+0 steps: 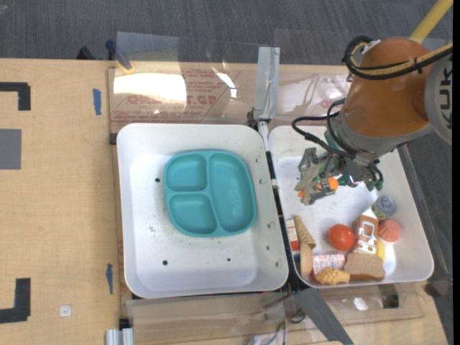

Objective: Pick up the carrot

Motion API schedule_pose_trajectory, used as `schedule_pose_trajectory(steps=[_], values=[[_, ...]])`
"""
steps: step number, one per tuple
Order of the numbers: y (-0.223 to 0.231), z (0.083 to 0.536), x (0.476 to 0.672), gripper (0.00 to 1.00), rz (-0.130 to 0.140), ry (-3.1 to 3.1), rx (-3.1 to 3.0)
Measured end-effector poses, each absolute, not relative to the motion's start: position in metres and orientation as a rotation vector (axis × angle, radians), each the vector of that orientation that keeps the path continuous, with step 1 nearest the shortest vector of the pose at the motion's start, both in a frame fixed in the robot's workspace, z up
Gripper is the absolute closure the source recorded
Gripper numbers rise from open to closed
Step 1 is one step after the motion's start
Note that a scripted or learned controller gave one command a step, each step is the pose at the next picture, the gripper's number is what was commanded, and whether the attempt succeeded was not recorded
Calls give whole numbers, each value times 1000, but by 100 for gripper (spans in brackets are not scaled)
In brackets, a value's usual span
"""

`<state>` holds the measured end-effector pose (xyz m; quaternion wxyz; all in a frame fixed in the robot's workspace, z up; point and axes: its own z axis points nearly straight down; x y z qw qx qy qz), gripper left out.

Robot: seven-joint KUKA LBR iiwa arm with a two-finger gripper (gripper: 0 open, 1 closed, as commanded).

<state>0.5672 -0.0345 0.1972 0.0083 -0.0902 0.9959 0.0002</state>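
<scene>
Gripper: it hangs low over the upper left part of the right bin, under the arm's orange band.
Carrot: we take the small orange piece just beside the gripper's grey metalwork to be it, with a touch of green trailing off to its right. It is in the right bin, well apart from the toy food heaped along the bin's near edge.
Grip state: we cannot tell from up here whether the gripper is open or closed, or whether the carrot is actually caught (the wrist and cables hide too much).
Step in hand: by our reading, this is the grasp itself, right at the carrot.
Doing it well: we want the carrot centred in the gripper and taken across its narrow body, not at the leafy end. Then a straight, slow lift, so a slim piece does not pivot out.
Watch for: a glancing contact that only nudges the carrot across the bin floor.
Count, bins: two, side by side.
Count, plates: one teal plate with three compartments, in the left bin.
Count, carrots: one that we can make out.
Count, tomatoes: one red tomato.
Count, bread: one slice.
Count, cones: one, against the right bin's left wall.
Count, other pieces: a handful more in the heap, too jumbled to count.
</scene>
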Motion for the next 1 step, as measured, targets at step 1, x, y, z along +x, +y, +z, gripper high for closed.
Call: schedule_pose_trajectory(steps=[1], values=[[-91,247,570,100,-5,3028,-796]])
